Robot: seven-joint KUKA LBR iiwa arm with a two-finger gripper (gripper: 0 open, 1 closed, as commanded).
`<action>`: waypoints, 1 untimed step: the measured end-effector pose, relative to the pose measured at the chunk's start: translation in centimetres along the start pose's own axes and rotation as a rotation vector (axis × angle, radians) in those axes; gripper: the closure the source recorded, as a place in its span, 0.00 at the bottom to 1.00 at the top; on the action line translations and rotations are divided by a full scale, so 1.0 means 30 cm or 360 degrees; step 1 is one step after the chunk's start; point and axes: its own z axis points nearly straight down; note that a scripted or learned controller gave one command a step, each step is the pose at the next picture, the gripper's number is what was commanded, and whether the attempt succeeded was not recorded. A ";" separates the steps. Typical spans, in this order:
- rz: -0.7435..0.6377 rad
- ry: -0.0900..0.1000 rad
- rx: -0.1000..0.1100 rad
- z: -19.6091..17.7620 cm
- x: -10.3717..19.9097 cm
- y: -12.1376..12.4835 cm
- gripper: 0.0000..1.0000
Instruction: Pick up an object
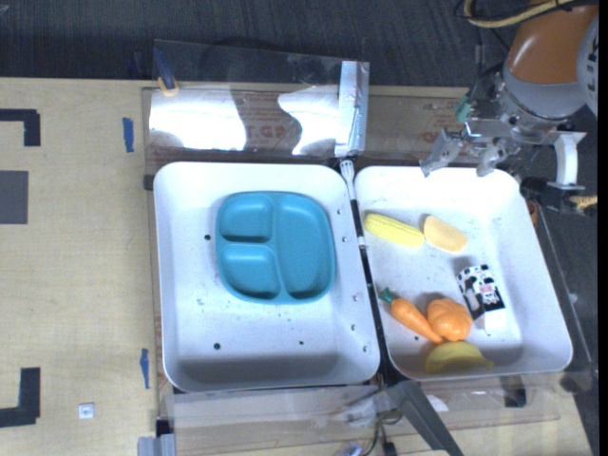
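Nearest us, at about 5 o'clock in the right bin [541, 255], we see a yellow lemon-like fruit [457, 355] against the front wall, touching an orange fruit [450, 318] just behind it. A toy carrot [410, 315] lies beside the orange at its 9 o'clock. A small black-and-white carton [481, 289] sits at the orange's 2 o'clock. Farther back lie a corn cob [393, 230] and, just beside it at 3 o'clock, a pale yellow potato-like piece [445, 234]. The left bin [180, 255] holds a blue divided plate [276, 245]. Farthest, over the right bin's rear rim at 1 o'clock, our hand [465, 156] hovers, fingers spread apart, holding nothing.
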 end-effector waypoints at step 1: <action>0.0161 -0.0001 0.0011 0.316 -0.086 -0.236 0.00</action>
